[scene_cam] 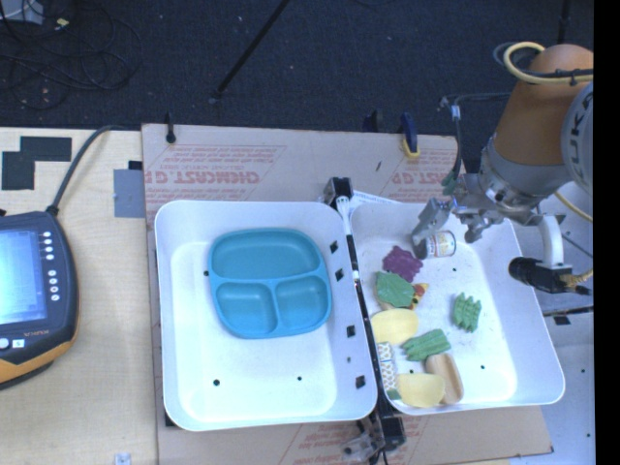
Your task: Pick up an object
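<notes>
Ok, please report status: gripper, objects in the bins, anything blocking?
Gripper low over right bin, beside a small white cylinder; grasp unconfirmed. Purple toy, green toys close below. Blue divided plate alone in left bin. No obstruction seen.

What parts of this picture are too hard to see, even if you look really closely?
- Gripper: camera view, its fingertips blur together over the right bin, so open or shut is unclear.
- Toys by the divider: the yellow piece and tan piece overlap, hiding their full shapes.
- Purple toy: too small to identify.
- Handheld screen: cut off by the left edge.
</notes>
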`<control>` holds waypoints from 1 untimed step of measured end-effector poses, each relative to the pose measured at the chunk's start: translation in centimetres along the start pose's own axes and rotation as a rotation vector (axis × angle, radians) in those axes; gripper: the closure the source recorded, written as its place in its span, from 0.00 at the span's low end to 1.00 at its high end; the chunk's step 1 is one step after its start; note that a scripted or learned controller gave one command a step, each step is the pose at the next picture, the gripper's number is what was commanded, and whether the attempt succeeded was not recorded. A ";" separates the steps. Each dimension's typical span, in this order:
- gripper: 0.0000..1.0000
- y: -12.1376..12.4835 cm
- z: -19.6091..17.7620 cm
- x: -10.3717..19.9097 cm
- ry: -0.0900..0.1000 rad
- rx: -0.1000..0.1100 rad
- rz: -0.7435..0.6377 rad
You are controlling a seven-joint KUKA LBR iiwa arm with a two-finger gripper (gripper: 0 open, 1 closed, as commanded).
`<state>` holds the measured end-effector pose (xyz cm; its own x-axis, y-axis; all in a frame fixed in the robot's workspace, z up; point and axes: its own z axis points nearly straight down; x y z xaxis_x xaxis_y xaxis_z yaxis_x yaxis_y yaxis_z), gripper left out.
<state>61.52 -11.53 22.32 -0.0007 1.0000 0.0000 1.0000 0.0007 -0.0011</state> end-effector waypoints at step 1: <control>0.00 -1.2 12.1 1.0 -0.003 -0.009 0.001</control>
<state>60.34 -10.58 10.24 0.0002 1.0000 -0.0032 1.0000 -0.0002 0.0079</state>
